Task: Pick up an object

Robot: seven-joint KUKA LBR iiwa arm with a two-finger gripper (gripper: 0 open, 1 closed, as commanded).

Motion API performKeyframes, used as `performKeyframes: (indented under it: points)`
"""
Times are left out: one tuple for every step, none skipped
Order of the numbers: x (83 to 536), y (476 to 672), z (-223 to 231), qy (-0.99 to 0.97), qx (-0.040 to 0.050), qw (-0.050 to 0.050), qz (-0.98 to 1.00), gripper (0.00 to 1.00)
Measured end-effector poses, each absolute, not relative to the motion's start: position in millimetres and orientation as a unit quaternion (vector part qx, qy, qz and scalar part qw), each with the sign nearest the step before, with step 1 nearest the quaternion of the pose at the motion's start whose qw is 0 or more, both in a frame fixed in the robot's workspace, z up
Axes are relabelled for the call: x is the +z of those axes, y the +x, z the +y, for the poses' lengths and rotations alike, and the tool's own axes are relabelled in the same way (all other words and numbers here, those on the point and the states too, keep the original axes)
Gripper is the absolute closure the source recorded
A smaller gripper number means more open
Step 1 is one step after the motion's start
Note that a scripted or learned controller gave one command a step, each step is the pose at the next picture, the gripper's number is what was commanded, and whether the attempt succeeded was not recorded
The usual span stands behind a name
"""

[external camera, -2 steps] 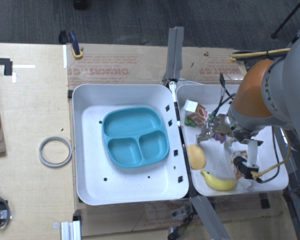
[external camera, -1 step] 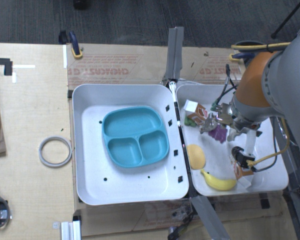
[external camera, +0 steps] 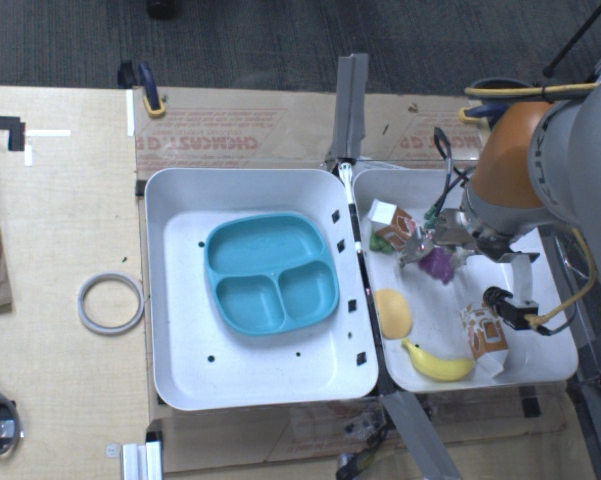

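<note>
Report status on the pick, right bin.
Gripper low in right bin, beside purple object; no grasp visible. Snack packet crowds it. Banana, yellow fruit lie apart.

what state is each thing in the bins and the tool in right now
blue tray: lying flat in the left bin, compartments bare
tool: low in the right bin, right beside the purple object
purple object: lying on the bin floor
banana: lying on its side
yellow round fruit: resting by the divider
snack packet: lying flat
</note>
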State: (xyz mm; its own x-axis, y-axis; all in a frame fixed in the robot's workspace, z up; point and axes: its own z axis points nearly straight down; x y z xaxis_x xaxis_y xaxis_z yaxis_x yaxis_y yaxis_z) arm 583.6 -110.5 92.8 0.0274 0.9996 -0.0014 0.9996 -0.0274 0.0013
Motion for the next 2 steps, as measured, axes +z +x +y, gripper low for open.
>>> performKeyframes:
  points:
    - [92.9,581.0,-99.2,0.676,-0.0005,0.001,0.737,0.0]
    - [92.8,590.0,-96.5,0.67,0.0,0.001,0.742,0.0]
